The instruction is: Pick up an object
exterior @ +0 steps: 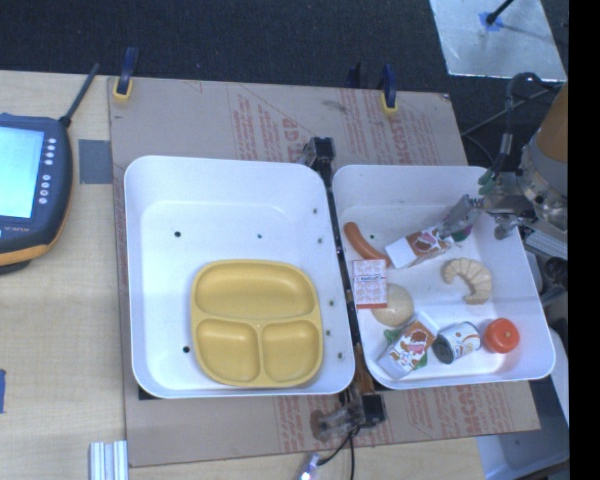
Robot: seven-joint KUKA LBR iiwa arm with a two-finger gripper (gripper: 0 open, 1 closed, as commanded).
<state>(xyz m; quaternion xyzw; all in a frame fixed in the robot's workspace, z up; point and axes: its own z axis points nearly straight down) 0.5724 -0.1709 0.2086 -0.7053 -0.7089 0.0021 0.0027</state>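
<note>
Nothing is lifted yet: the tool (pixel 464 214), whose grip I cannot tell, hangs low over the small carton (pixel 418 247) in the right bin (pixel 540 353).

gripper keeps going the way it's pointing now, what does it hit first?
Most likely the small carton. The gripper angles down and left, its tip right at the carton's upper-right end. Depth is unclear from this slanted view, so it may already be touching it.

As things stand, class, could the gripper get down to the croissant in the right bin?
Probably yes. The croissant lies apart from its neighbours with nothing on top of it, and the gripper hangs just above it in the picture, over the same right bin.
</note>
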